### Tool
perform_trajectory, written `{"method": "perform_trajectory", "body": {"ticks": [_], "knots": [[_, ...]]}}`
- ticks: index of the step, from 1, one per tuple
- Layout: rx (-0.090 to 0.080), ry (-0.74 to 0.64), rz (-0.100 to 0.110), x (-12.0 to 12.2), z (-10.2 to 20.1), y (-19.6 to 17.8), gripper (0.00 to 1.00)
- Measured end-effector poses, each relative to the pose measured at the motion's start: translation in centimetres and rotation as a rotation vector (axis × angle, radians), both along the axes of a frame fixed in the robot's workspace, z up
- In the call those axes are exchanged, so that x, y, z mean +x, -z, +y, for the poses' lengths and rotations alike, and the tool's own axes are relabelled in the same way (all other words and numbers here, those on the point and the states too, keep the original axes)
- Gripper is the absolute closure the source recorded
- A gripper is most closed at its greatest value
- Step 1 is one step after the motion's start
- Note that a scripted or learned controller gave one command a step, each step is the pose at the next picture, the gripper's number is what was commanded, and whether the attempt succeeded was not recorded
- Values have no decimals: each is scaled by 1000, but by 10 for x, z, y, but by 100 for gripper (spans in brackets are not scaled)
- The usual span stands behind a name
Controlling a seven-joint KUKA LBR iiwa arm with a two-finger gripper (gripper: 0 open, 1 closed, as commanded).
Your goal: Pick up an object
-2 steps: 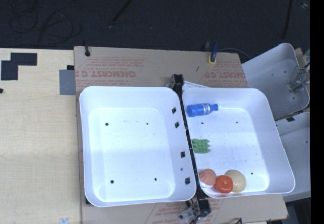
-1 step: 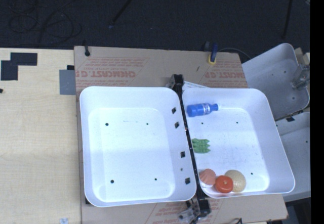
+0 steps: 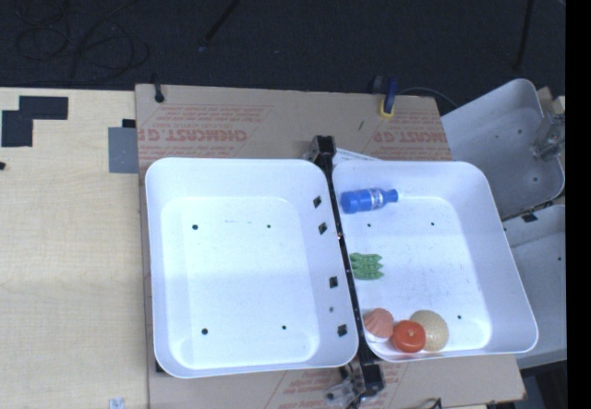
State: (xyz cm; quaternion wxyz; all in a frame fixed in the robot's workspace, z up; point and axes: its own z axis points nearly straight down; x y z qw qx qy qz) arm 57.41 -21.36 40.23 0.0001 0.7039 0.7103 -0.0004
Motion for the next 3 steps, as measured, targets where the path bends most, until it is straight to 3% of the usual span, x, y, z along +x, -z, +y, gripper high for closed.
{"method": "perform_trajectory", "body": {"ticks": [1, 2, 3], "knots": [[0, -1, 0, -2, 0, -10, 100], [1, 3, 5, 36, 1, 47, 100], [0, 6, -2, 55, 0, 2, 100]]}}
